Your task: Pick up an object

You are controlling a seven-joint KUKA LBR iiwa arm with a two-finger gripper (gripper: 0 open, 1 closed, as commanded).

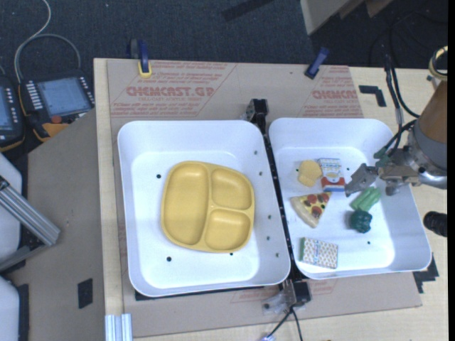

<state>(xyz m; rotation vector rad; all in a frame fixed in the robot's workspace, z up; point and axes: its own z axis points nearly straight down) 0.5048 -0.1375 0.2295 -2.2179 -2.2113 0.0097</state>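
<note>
My gripper (373,185) hangs over the right side of the right bin (405,251), open, with nothing between its fingers. Just below it lies a light green toy piece (367,199), beside a dark green broccoli-like toy (360,222). Whether the fingers touch the green piece I cannot tell. To the left in the same bin lie a yellow lump (308,172), a small white, blue and red carton (331,173), a pizza slice toy (311,207) and a green patterned packet (319,252).
The left bin (142,261) holds a yellow divided plate (207,206). A black clip (257,109) sits at the far end of the seam between the bins. Cables and a handheld pendant (60,96) lie off the bench to the left.
</note>
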